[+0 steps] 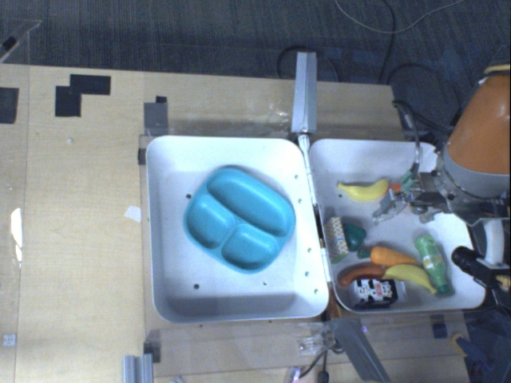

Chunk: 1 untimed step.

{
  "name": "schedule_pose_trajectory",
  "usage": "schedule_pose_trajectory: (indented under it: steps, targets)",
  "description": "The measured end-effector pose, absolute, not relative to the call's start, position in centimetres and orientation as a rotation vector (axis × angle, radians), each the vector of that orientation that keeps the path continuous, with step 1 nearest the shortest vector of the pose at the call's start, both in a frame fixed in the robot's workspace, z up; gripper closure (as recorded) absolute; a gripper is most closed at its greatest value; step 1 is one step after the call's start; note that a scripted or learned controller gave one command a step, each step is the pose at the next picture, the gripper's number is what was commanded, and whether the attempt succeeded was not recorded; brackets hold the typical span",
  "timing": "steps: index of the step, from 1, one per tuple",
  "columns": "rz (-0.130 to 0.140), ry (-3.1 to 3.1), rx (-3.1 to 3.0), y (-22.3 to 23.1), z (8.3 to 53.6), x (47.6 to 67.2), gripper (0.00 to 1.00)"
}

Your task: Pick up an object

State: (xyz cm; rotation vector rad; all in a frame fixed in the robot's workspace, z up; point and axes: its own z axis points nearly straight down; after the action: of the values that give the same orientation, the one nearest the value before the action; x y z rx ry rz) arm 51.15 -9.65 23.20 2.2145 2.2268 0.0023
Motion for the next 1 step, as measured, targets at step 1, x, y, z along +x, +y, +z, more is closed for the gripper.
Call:
schedule_pose_trajectory:
  steps: [1]
  targets:
    - [0.003,2.329,2.105,-12.03,18.7,59.38,0.0]
